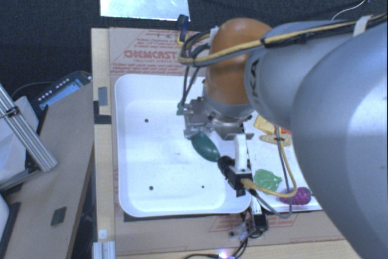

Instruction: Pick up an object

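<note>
My grey arm (327,70) fills the right side of the view, reaching in over the bench (66,148); its orange band (233,60) sits just above the wrist, with yellow and black cables (200,54) looped over it; the left white bin (151,148) lies under the wrist, bare floor showing with a few small dark dots; the right white bin (273,206) is mostly hidden behind the arm, only its near edge visible; a cardboard sheet (145,48) with red print lies beneath the far rim of the left bin; my gripper (203,136) hangs over the right part of the left bin, with a dark green oval object (206,147) right at its tip; fingers blurred against the object, can't tell if it is clamped or just beside them; in the right bin, a yellow piece (267,126) by the wrist, a light green leafy object (267,179), and a small purple object (301,195) near the front edge.
</note>
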Controlling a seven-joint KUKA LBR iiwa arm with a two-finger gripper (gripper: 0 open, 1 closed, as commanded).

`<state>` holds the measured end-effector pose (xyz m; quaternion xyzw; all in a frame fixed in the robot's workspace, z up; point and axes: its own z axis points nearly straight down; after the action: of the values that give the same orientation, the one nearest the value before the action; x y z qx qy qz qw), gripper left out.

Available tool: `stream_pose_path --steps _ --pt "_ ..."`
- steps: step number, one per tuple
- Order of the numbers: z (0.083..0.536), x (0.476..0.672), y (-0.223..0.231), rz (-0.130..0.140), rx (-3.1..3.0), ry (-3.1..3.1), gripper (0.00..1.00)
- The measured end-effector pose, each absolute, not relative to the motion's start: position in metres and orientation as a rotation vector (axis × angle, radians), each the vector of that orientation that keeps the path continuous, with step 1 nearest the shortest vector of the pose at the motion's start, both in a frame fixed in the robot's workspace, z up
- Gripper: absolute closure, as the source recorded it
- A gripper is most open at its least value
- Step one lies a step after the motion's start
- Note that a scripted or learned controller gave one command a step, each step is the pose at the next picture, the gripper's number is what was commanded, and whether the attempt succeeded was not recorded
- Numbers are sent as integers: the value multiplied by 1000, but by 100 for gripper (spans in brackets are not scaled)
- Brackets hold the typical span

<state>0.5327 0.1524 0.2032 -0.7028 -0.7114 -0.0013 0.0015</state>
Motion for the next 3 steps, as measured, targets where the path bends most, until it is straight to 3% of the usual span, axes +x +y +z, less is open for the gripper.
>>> stream_pose_path --steps 1,2,3 --pt "163 491 220 3 -2206 -2230 100" --pt "322 538 236 -31 -2220 -2233 100" --pt "525 503 234 -31 -2218 -2232 100"
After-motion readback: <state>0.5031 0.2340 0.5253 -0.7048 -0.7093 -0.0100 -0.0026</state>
